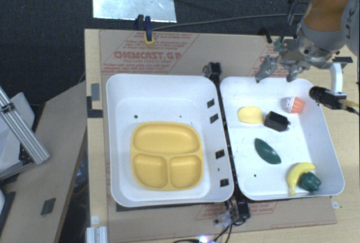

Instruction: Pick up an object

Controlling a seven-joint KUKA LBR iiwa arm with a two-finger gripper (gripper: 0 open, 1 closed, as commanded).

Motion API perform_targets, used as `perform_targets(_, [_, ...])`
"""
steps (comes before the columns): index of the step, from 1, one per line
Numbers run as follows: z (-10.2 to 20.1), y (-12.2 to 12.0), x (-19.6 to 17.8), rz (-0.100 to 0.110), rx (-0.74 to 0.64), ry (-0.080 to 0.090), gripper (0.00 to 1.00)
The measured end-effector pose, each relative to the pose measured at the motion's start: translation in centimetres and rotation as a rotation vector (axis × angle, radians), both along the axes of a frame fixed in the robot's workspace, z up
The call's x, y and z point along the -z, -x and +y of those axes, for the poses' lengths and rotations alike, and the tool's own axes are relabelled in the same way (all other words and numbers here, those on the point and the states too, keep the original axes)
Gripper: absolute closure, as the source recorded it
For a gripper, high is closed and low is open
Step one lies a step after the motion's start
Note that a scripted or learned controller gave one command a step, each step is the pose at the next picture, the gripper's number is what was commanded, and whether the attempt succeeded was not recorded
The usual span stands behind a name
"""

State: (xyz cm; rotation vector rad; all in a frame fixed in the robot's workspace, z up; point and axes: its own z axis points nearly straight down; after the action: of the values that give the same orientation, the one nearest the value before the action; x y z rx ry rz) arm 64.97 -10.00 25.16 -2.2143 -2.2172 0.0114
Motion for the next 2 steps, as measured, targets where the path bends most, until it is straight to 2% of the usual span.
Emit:
perform_targets(1, [0.0,-0.2,-0.8,-0.012,-0.002,0.001,0.00])
perform_targets(2, [0.3,0.3,5.3,-0.009,0.000,0.001,0.00])
